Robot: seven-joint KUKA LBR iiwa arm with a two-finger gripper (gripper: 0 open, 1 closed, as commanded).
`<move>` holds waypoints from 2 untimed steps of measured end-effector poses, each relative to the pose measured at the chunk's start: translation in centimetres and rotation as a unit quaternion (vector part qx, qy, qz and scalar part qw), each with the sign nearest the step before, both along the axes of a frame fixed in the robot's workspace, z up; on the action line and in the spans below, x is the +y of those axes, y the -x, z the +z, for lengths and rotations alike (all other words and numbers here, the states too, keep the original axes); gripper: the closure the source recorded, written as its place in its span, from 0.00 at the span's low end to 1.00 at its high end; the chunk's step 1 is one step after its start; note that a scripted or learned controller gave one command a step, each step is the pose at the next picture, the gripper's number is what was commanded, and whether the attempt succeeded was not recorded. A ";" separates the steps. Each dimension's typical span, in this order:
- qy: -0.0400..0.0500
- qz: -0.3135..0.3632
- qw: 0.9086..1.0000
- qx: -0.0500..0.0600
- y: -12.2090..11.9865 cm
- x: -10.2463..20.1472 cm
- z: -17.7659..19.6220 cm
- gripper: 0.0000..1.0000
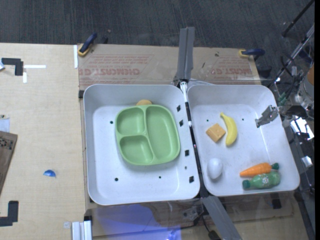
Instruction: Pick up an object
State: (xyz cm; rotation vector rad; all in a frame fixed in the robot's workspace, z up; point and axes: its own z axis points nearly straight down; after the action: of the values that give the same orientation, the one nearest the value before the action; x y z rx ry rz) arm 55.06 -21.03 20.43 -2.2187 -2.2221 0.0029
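Pincer: metal, at the right bin's far right rim, nothing between its fingers; we cannot tell whether they stand open or shut. We judge the step to be the approach, no object yet chosen or touched.

Bench: pale wood sheet, matte, bearing both bins.

Left bin: shallow white plastic, smooth. Holds a green plate, three compartments, rounded corners, dull sheen. An orange-yellow thing peeks out just behind the plate's far edge; too hidden to name.

Right bin: same make, touching the left bin along the middle seam. Contents, left to right:
- cheese block, orange-tan, blocky, flat-faced.
- egg, white, smooth, rounded, near the front.
- banana, yellow, curved, glossy, just beside the cheese block.
- carrot, orange, tapered, green at one end.
- bottle, green, lying on its side, touching the carrot.

Next move, in our judgement: swing the pincer leftward over one item and descend. We think the banana, nearest and narrow, suits a grasp across its width; the egg would likely slip.
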 end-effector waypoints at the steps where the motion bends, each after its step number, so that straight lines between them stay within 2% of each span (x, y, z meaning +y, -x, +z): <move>1: 0.000 0.116 0.993 -0.001 -4.2 3.2 -11.3 0.00; 2: 0.001 0.114 0.993 -0.002 -4.2 3.0 -10.3 1.00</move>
State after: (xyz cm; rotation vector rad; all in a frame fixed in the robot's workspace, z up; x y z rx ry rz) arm 59.25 -17.99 10.13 -1.9533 -2.4638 -0.0005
